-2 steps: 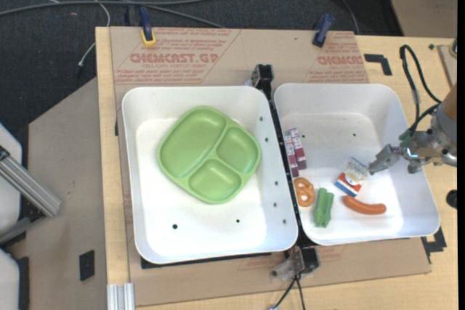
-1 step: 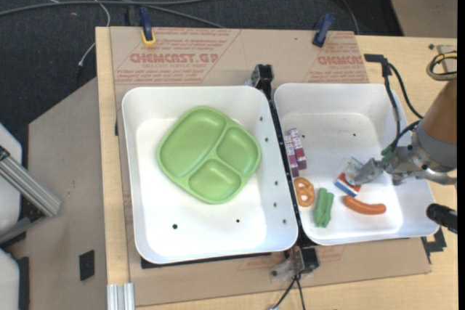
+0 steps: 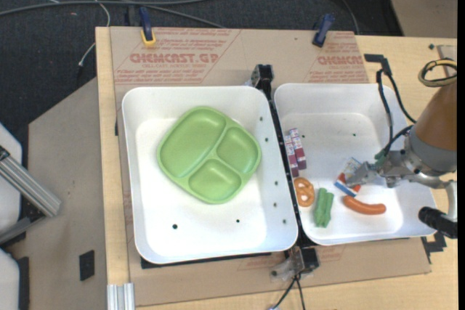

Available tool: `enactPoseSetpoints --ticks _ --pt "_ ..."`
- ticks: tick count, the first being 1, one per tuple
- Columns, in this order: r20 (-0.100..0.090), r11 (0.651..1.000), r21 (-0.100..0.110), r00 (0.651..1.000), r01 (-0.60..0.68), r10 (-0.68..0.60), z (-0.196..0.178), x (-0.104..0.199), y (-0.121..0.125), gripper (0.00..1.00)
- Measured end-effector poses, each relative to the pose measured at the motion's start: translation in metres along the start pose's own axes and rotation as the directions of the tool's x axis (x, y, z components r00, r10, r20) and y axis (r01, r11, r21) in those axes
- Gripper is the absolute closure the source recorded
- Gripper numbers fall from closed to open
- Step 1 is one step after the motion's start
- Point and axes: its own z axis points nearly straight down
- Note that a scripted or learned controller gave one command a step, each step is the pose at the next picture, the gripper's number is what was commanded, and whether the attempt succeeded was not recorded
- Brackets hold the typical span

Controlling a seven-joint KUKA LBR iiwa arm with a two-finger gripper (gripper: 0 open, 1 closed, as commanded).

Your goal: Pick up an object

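You've got two white bins sitting side by side on the worktop [image 3: 218,58]. The left bin [image 3: 145,229] holds a green divided plate [image 3: 209,154], lying flat a bit toward the bin's far side, turned at an angle to the walls.

The right bin [image 3: 327,102] is where the small stuff is. Against its left wall you'll see a small packet with purple and red print [image 3: 293,149]. Just nearer the front edge from that is an orange pretzel-shaped ring [image 3: 304,191], and right beside it a green pickle-like piece [image 3: 323,207], close to the bin's front left corner. Toward the front right there's an orange-red sausage shape [image 3: 364,207], and a little blue and red piece [image 3: 346,188] lies between it and the arm's tip.

The arm comes in over the right bin's right edge, and the gripper [image 3: 356,172] sits low over the bin floor, right at that blue and red piece. Honestly can't tell whether the jaws are open or closed, it's just a grey blur there, and nothing visibly sits between them.
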Motion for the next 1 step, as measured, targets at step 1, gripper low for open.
enactPoseSetpoints --ticks 1 --pt "0.0 1.0 -0.008 1.0 0.001 -0.001 -0.0132 0.0009 0.0027 1.0"
